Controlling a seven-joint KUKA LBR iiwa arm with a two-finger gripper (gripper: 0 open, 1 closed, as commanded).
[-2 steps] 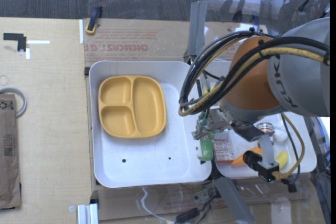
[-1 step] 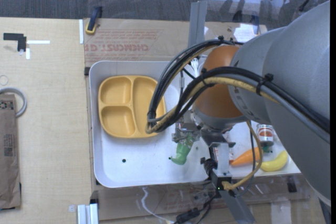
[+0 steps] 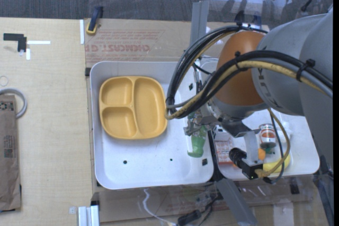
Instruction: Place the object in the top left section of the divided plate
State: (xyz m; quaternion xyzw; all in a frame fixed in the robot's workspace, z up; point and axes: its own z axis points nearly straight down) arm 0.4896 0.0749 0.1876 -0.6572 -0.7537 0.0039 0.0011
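1. Camera view: A yellow divided plate (image 3: 133, 107) lies in the upper half of the left white bin (image 3: 143, 169). Its two small sections are on its left and its one large section is on its right.
2. The green translucent object (image 3: 196, 145) is outside the plate, just off its lower right corner, near the left bin's right wall. It is well apart from the plate's top left section.
3. The gripper (image 3: 196, 128) hangs directly over the green object, whose upper end runs up into it. Whether the gripper is clamped on the object cannot be told from this angle.
4. The grey arm (image 3: 296, 61) with its orange band (image 3: 238, 74) reaches in from the right of the plate, trailing black and yellow cables.
5. Right of the plate, past the gripper, the right white bin (image 3: 303, 132) holds a small jar with an orange band (image 3: 268, 136) and a red-and-white packet (image 3: 223, 153). Their print is too small to read.
6. Behind the plate, a cardboard sheet (image 3: 132, 42) carries red lettering that reads reversed and cannot be made out with certainty.
7. Far left of the plate lies a brown paper bag (image 3: 8, 156) with black print, illegible at this size.
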